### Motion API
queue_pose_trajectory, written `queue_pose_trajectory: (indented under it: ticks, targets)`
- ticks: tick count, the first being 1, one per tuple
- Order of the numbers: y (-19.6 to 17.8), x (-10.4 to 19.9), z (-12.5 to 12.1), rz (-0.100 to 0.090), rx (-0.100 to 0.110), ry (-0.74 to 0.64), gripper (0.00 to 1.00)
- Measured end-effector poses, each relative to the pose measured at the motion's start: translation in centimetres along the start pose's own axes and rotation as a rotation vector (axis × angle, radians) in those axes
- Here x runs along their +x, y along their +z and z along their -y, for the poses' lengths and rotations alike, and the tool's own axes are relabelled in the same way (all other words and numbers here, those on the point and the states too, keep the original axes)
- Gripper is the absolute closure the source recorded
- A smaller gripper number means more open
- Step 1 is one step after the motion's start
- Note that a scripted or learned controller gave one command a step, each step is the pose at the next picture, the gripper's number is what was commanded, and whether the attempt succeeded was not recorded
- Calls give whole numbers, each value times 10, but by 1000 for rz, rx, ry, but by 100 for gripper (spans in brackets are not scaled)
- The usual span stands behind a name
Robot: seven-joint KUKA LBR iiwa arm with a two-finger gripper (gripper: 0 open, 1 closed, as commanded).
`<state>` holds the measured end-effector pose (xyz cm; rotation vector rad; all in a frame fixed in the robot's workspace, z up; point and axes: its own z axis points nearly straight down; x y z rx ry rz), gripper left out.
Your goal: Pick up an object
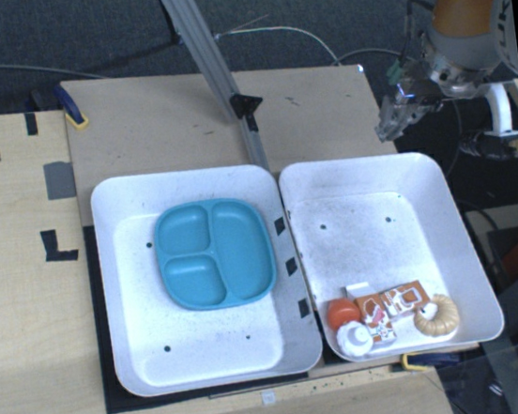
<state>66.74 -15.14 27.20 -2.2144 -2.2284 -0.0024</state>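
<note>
Sitting in the lower right corner of the right bin (370, 187) is a small heap of things to choose from. An orange ball-like thing (341, 313) touches a little white cup or bottle (355, 338). Next to them lies a flat orange and white box (391, 310), and a tan ring like a doughnut (436, 316) leans against the bin's edge at the lower right. They all look small and light. The box looks stiff with flat sides, so it could be pinched across its narrow width. The ring looks soft and bumpy, so it should not slip; one side of the loop is a good place to hold. The orange thing is round and may roll away. The things are packed close, so squeezing between them may be tricky.

The left bin (120, 267) holds a blue plate (216, 252) with three parts, wide and smooth, hard to pinch.

The hand (397, 119) hangs at the upper right of the frame, above the table (153, 120), well apart from the heap. It is too small and blurry to tell if it is released or clenched, and nothing shows in it.
</note>
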Motion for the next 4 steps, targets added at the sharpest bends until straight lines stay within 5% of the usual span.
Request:
queue_pose_trajectory:
  ticks: [4]
  targets:
    - [34,220,-12,0,3,-1,100]
